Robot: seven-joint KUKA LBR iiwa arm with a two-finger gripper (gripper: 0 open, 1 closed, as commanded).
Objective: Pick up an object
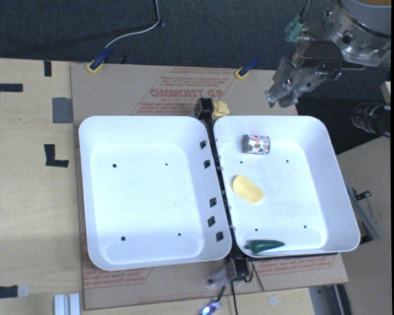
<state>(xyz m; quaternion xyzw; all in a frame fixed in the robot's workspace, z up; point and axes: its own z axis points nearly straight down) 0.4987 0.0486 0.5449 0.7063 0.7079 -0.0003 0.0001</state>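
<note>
In the right bin lie three things: a small patterned can on its side near the back, a yellow oval piece in the middle, and a dark green pepper-shaped piece at the front edge. My gripper hangs high above the bin's back rim, up and to the right of the can, well apart from all three things. Nothing shows between its fingers.
The left bin stands beside the right one, joined by a black clip strip. Both rest on a cardboard sheet. A cable runs across the dark backing at the top.
</note>
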